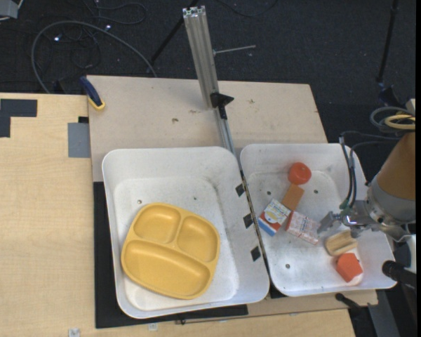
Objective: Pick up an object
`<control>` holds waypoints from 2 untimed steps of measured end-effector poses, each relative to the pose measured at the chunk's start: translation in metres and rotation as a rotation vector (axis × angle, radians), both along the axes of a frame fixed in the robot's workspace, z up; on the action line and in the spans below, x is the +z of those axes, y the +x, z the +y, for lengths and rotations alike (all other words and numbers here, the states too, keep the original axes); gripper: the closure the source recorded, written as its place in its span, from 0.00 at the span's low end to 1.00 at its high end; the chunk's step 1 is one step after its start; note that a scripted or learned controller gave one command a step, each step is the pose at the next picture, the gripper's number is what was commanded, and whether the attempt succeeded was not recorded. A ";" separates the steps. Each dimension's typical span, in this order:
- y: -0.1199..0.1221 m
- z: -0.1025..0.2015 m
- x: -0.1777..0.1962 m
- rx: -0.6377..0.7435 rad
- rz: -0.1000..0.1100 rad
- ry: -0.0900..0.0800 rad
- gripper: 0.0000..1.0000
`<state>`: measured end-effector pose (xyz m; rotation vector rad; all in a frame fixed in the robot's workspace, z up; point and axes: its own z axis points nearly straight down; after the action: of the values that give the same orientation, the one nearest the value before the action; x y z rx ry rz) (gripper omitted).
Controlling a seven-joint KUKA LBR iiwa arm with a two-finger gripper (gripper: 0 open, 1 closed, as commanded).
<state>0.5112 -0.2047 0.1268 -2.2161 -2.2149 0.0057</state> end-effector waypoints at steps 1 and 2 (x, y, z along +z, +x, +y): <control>0.001 -0.002 0.013 -0.003 -0.004 -0.001 1.00; 0.004 -0.001 0.055 0.001 -0.010 -0.004 1.00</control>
<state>0.5155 -0.2058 0.1823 -2.2219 -2.2235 -0.0015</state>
